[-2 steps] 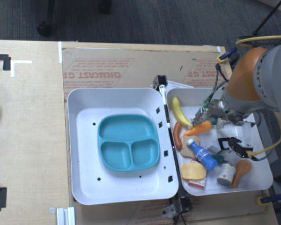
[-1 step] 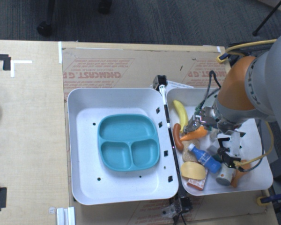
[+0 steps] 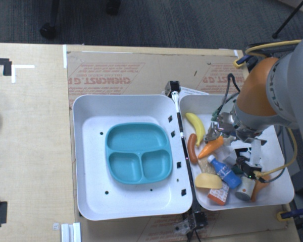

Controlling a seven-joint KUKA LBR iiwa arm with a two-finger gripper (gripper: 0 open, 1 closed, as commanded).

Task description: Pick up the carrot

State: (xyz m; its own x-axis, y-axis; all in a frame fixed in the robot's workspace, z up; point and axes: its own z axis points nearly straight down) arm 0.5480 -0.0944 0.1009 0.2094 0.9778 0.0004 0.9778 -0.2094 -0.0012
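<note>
Left of the carrot (image 3: 212,147) I see the teal plate (image 3: 139,153), then a banana (image 3: 196,125). My pincer (image 3: 217,130) sits right over the carrot's upper end; I cannot tell its state. Lifting remains, I judge.

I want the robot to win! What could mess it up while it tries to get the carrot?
1. The carrot lies crowded between a sausage and a blue bottle, so the hand might catch or shove one of them instead.
2. The hand sits at the carrot's thick end, not its middle, so the carrot could tip and slip out when lifted.
3. The banana is close by and could get bumped.
</note>
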